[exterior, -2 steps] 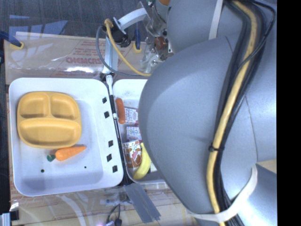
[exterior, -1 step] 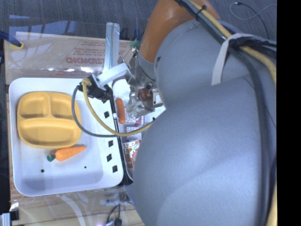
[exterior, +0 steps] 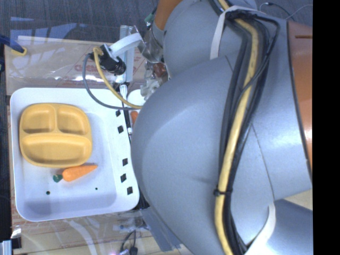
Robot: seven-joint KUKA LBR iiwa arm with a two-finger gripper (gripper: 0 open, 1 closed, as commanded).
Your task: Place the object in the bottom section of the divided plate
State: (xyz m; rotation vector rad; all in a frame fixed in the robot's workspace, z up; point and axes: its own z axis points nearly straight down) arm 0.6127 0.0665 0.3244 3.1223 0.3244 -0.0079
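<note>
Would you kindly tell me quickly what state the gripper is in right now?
Gripper: cannot be told; the arm covers most of it.

**Plate and carrot in the left bin**

A divided plate [exterior: 54,133] lies in the left bin [exterior: 69,206], toward its upper left. A carrot [exterior: 78,172] lies just below the plate. The arm [exterior: 223,142] looms over everything to the right.
</note>
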